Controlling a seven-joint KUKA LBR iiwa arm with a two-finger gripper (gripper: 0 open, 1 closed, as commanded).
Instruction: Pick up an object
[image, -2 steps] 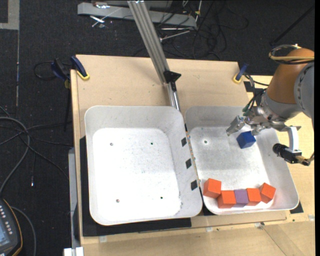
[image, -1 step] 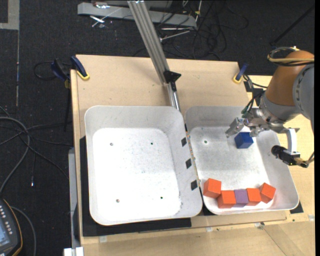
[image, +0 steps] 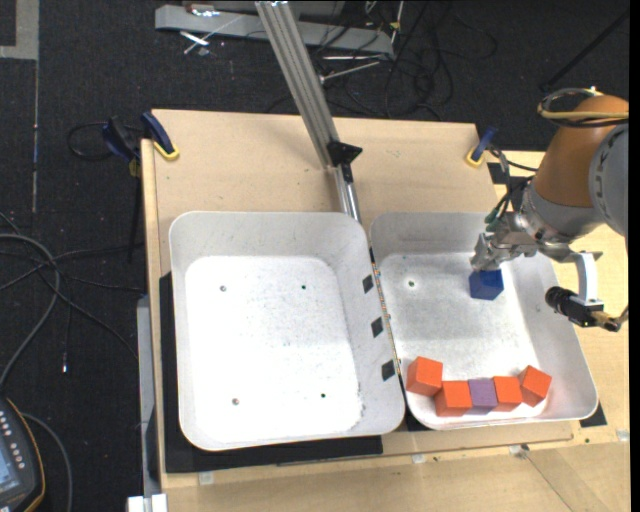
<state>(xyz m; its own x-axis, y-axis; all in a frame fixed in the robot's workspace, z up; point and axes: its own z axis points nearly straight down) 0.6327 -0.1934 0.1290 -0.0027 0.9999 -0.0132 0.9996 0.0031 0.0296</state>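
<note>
A white bin (image: 200, 250) sits on the table's left half. In the right bin (image: 420, 240), a blue block (image: 487, 285) lies directly beneath the claw (image: 490, 256); whether the claw grips it cannot be told. Orange blocks (image: 455, 395) line the bin's near edge.

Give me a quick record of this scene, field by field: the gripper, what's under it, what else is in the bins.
gripper: over the right bin, at its far right part
blue block: directly below the gripper, apparently touching it; grasp not confirmed
near-edge row: orange blocks with a purple block among them
left bin: white, beside the right bin
</note>
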